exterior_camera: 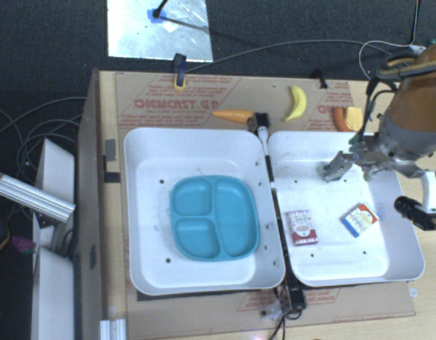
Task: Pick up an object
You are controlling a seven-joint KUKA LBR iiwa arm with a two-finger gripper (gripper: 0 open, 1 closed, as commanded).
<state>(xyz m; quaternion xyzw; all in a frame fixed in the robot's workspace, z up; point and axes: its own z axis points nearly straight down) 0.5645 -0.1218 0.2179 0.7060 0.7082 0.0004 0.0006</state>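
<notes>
Camera view shows a small red-and-white carton (301,227) and a blue-and-white packet (359,220) lying loose in the right white bin (388,268), easy picks. The gripper (338,167) hovers behind them, empty; open or closed, I cannot tell.

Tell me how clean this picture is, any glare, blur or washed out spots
Camera view: even overhead light with soft shadows; the silvery sheet beyond the bench catches glare; the white bins' rims are nearly washed out; the gripper looks slightly soft, so its fingers are hard to read; print on the two small packets is too small to make out.
</notes>
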